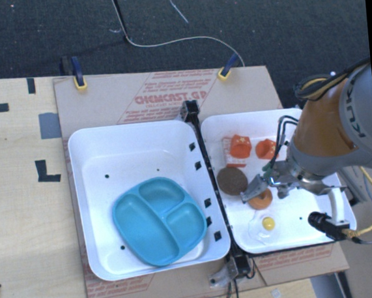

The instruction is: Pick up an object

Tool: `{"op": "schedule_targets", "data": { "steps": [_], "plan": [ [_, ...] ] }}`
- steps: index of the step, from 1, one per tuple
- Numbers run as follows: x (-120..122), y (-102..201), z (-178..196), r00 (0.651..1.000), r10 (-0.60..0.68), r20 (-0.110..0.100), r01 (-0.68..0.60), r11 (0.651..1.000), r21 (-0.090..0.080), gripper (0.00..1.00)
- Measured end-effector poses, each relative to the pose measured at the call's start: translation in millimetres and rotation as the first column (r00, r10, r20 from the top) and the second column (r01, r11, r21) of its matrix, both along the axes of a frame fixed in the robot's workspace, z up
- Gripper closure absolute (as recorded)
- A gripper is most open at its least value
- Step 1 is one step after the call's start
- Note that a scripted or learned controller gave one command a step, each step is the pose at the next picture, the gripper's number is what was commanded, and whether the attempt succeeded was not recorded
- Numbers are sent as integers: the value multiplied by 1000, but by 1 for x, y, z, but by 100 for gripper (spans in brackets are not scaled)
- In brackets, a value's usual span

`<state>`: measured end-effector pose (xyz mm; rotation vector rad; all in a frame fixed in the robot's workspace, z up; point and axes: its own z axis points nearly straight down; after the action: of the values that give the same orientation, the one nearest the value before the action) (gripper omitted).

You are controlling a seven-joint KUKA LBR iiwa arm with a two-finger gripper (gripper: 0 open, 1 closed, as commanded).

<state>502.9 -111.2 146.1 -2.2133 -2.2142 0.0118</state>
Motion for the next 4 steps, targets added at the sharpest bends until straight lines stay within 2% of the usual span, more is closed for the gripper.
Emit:
{"op": "schedule_targets", "data": {
  "steps": [1,2,3,4],
  "plan": [
    [1,2,-47,1000,0,0,0,1000,0,0],
    [0,2,-64,1000,0,7,0,1000,-2,0],
    [-1,1,-55,1000,0,3,0,1000,-2,100],
    [2,-1,3,1000,1,10,-1,1000,-2,100]
  ]
}}
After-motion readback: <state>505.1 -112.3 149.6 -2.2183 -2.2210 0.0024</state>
